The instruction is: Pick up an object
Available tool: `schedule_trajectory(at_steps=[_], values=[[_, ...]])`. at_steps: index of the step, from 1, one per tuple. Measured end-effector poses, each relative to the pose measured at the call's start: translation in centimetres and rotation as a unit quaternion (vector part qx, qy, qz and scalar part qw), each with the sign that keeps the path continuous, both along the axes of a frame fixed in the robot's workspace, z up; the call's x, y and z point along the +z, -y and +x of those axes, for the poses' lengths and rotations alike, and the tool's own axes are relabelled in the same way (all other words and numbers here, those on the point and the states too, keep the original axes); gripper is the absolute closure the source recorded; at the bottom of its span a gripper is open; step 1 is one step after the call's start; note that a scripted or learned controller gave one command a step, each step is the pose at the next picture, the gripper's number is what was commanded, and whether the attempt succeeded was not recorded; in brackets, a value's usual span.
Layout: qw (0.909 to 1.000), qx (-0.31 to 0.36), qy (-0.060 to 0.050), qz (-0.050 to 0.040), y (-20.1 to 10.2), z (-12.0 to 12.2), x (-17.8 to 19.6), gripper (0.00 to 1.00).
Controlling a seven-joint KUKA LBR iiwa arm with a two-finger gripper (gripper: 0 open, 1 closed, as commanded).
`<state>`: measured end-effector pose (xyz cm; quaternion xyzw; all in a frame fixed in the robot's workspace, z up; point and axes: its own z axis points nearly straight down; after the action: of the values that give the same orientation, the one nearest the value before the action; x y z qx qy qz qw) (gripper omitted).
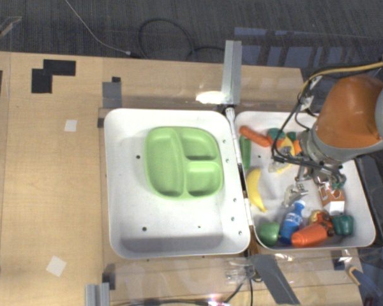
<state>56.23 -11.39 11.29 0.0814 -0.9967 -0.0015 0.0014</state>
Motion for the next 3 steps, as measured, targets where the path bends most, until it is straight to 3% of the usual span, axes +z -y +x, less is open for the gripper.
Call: schedule_trajectory(at_steps=[1, 2, 3], values=[[0.9998, -0.018, 0.009, -0.0013, -0.6, 7.2, -2.4, 0.00], [0.9987, -0.051, 0.008, -0.0012, -2.5, -0.7, -2.3, 0.00], [0.9887, -0.149, 0.011, -0.0011, 0.3, -5.0, -2.2, 0.00]])
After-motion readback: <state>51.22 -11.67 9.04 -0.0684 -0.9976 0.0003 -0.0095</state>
